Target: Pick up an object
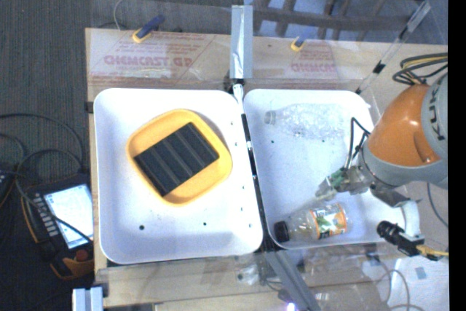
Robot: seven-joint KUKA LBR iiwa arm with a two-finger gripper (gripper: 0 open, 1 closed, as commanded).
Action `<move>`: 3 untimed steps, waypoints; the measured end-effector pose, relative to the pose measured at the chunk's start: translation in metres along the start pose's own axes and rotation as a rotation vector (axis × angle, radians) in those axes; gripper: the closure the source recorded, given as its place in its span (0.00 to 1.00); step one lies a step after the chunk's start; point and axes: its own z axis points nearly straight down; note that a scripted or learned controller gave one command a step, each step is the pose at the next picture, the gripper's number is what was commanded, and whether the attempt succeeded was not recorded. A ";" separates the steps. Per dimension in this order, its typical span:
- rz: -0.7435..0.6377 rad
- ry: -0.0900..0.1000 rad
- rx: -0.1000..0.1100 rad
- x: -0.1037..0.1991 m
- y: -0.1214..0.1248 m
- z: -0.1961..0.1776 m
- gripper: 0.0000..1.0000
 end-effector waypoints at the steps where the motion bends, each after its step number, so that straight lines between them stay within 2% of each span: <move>1: 0.000 0.000 0.000 0.000 0.000 0.000 0.00; 2: 0.225 -0.001 0.015 0.024 -0.001 -0.031 0.00; 3: 0.167 0.003 0.006 -0.013 -0.003 0.011 0.00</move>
